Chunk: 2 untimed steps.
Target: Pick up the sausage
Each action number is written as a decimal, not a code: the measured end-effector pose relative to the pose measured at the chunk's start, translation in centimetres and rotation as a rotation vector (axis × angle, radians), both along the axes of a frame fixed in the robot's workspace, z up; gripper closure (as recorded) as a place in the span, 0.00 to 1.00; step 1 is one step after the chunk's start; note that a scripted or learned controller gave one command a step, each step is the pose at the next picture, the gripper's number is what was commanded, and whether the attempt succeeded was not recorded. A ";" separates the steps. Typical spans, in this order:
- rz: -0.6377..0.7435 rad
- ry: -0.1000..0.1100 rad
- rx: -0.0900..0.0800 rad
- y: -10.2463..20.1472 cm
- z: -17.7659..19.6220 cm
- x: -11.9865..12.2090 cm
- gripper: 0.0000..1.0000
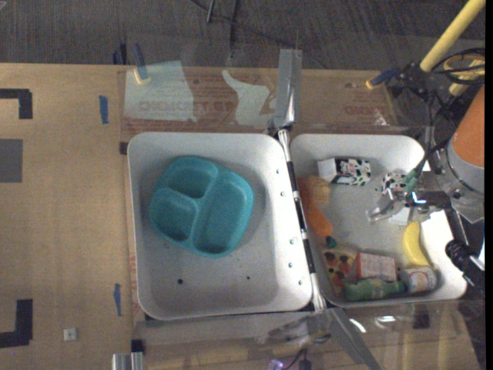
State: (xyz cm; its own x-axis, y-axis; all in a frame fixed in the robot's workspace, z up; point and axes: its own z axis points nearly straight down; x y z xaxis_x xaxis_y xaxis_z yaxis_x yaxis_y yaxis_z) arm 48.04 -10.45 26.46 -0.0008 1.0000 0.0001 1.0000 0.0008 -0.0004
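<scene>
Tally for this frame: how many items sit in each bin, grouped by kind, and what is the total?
Left bin:
Teal divided plate: 1

Right bin:
Black-and-white cow-print cartons: 2
Orange sausage-like pieces: 2
Banana: 1
Pizza slice: 1
Red box: 1
Green item: 1
Small can: 1

Total: 10
</scene>
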 end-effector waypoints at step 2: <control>0.071 0.000 0.000 5.0 -8.1 0.7 0.00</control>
